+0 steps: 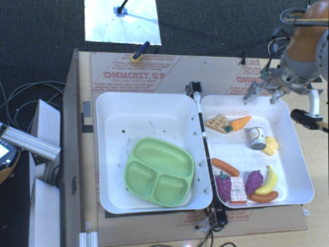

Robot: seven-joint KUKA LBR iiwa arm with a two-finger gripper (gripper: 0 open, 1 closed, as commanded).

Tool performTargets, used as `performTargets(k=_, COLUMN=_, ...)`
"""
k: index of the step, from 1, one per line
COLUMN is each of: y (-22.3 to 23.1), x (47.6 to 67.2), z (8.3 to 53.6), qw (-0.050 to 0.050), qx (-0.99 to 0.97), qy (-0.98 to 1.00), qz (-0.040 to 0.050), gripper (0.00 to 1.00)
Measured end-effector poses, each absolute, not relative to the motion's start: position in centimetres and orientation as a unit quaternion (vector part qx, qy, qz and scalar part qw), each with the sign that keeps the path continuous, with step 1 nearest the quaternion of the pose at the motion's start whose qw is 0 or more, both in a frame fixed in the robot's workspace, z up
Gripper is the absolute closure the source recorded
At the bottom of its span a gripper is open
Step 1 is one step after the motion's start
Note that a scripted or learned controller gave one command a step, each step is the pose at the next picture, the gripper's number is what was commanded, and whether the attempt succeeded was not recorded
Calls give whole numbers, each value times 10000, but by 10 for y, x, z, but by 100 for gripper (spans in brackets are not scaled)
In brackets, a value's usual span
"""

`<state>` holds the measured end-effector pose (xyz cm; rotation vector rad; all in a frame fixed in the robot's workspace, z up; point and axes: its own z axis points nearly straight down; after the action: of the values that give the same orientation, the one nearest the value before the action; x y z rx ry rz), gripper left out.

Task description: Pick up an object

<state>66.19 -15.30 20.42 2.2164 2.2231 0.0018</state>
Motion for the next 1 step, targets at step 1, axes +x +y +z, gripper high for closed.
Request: performTargets(k=1, y=-153, x=661, z=84, qw=4, qx=7059, qy=7083, qz=2, gripper=0)
